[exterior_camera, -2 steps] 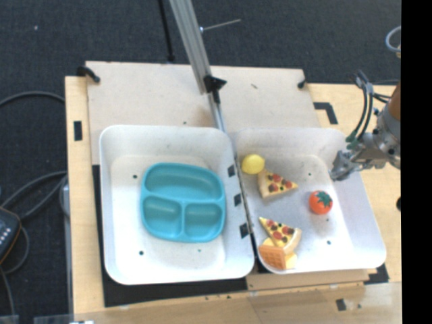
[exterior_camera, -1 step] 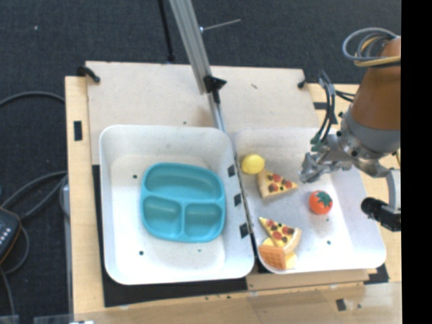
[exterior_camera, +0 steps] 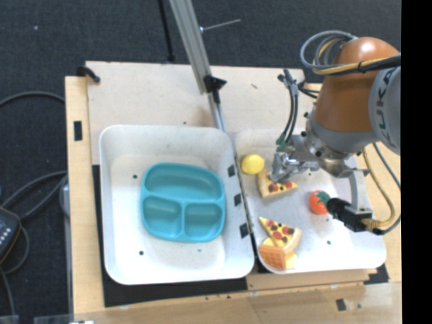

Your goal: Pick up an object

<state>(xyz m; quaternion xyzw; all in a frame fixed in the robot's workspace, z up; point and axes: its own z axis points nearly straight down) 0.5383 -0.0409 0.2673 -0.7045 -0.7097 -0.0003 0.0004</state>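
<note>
Risk: gripper [exterior_camera: 282, 169] sits on the far end of a flat toy pizza slice [exterior_camera: 277, 187], fingers' state cannot tell; thin slice could slip or nudge the yellow ball [exterior_camera: 253, 164]. Count, left to right: one teal divided plate [exterior_camera: 182, 202] in left bin [exterior_camera: 118, 147], one ball, two pizza slices (second near [exterior_camera: 279, 241]), one orange-red toy [exterior_camera: 318, 202].

Arm [exterior_camera: 351, 100] enters from right, wrist bent down, pincer [exterior_camera: 282, 169] low, pointing downward.
</note>
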